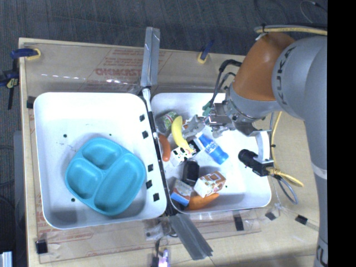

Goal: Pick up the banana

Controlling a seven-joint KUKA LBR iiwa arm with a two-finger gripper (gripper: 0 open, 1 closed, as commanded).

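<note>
Banana (178, 132) lies in the right bin (253, 191), near that bin's upper left corner and close to the divider between the two bins, its yellow length running roughly up and down in the camera view with the lower end curving a little to the right. It sits just to the left of the gripper (196, 125), whose metal fingers reach leftward from the grey wrist and end right beside the fruit's middle; whether they touch it cannot be made out. How far the jaws stand apart cannot be told from this angle, since the fingers merge with the clutter under them, and nothing is clearly seen between them. Just past the banana, further left of the jaws, a dark green item (166, 121) rests against the bin's corner, and below that an orange-red sausage-like piece (164, 147) lies along the divider. Directly below the jaws are a small black-and-white die-like object (179, 153) and a black block (191, 171), and to their lower right a blue bottle (213, 149) lies tilted. Further down from the jaws, near the bin's front wall, sit a brown and white carton (209, 183), an orange carrot-like piece (201, 201) and a small blue item (180, 198). Well to the left of the jaws, across the divider, the left bin (55, 115) holds a blue divided plate (105, 175). The arm (289, 71), with its orange band, comes in above the right bin's far right side.
</note>
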